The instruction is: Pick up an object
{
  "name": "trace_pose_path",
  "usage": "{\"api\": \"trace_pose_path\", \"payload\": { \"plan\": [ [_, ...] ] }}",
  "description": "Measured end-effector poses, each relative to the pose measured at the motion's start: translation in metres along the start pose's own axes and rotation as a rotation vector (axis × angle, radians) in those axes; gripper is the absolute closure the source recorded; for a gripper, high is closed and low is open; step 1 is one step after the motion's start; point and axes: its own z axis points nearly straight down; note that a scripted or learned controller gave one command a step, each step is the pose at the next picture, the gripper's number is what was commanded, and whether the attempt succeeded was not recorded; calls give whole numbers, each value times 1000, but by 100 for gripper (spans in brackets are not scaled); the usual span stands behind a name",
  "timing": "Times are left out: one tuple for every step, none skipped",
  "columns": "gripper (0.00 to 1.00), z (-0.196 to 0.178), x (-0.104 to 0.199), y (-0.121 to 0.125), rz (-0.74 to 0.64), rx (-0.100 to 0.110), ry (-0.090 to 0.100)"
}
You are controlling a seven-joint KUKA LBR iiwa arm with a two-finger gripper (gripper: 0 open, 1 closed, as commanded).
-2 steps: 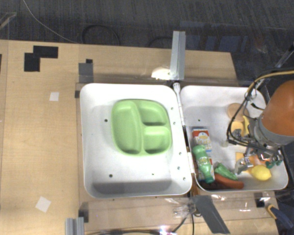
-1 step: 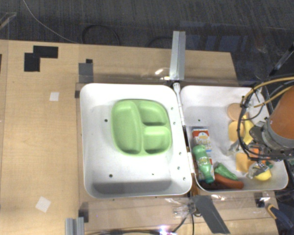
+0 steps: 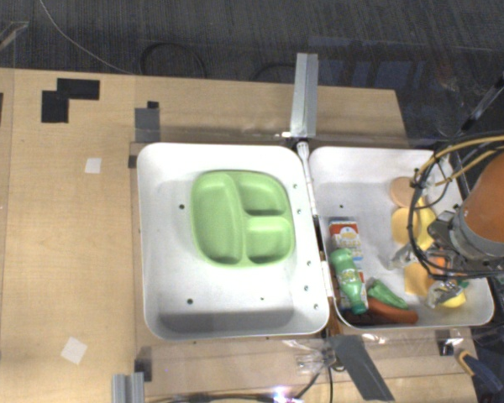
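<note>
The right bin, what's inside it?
The right bin holds a green bottle, a carrot and yellow toys. The robot arm covers the rest.

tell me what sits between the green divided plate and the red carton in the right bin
In the camera view, between the green divided plate and red carton are just the two bins' adjoining white rims.

Green divided tray (image 3: 240, 217) in left bin (image 3: 160, 300)

I can read no text anywhere. The carton (image 3: 343, 236) at six o'clock in the right bin (image 3: 361, 170) bears a red and white printed label, but its lettering is too small to make out.
</note>
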Motion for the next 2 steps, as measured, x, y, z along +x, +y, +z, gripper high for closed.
{"api": "trace_pose_path", "payload": {
  "plan": [
    [0, 0, -1, -2, -54, 3, -1],
    [0, 0, 4, -8, -191, 3, -3]
  ]
}}
